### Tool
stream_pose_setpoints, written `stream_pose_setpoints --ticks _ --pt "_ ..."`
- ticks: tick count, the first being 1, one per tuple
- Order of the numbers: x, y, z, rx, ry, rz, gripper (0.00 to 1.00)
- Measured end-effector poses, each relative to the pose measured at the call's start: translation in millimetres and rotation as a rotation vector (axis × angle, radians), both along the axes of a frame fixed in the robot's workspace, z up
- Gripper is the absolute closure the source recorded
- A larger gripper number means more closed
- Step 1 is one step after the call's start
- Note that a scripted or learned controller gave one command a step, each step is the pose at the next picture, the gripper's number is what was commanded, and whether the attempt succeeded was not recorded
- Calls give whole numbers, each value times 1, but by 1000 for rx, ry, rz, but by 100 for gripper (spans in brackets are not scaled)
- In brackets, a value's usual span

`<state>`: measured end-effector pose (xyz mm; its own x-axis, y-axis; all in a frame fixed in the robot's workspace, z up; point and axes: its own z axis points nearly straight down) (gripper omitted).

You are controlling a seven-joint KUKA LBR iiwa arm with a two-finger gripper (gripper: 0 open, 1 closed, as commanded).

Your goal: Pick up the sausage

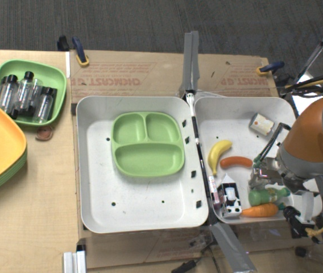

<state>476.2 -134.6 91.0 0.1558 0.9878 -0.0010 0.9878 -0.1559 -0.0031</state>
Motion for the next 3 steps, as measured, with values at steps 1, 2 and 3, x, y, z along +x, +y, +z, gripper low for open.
stream_pose_setpoints --ticks 1,2,3 --pt "1 15 -1 2 0 276 100" --pt "9 -14 0 0 -1 58 100" --pt "1 26 0 3 -1 580 100"
